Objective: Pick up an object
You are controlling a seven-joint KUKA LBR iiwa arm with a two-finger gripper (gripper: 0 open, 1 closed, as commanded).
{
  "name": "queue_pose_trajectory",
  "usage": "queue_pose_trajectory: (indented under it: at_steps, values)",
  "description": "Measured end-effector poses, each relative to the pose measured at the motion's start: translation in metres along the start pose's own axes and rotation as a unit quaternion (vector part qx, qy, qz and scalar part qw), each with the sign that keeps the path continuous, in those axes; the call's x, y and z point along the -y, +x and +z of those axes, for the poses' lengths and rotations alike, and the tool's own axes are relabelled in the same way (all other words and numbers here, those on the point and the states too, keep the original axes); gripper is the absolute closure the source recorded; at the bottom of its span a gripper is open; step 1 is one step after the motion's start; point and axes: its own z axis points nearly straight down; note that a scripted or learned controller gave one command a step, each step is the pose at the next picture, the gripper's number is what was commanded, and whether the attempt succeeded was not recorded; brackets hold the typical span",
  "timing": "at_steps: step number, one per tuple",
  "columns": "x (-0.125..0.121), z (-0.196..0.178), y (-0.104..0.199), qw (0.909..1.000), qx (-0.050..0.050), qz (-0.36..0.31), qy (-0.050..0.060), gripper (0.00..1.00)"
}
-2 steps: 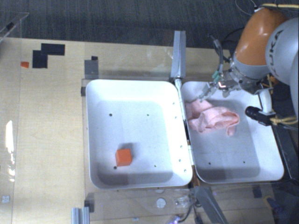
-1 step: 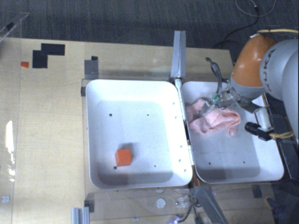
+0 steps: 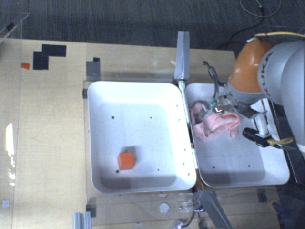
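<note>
A crumpled pink cloth [image 3: 215,123] lies in the upper left part of the right bin [image 3: 238,171], close to the wall between the two bins. My gripper [image 3: 214,107] hangs down over the cloth's upper edge, touching it or just above it. The grey arm with its orange band comes in from the right and hides the bin's upper right part. A small orange cube [image 3: 126,161] sits alone in the lower left part of the left bin [image 3: 138,104].
A grey metal post [image 3: 181,56] stands behind the gap between the bins. Black flat pieces [image 3: 46,55] and a tiny orange piece [image 3: 25,66] lie on the wooden bench at the far left.
</note>
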Motion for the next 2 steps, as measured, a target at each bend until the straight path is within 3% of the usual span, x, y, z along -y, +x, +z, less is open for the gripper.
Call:
queue_pose_trajectory:
  at_steps: [1, 2]
  values:
    - [-0.015, 0.0, -0.004, 0.9997, -0.001, -0.024, 0.001, 0.0]
    - [-0.018, -0.013, -0.003, 0.9997, 0.0, -0.025, -0.003, 1.0]
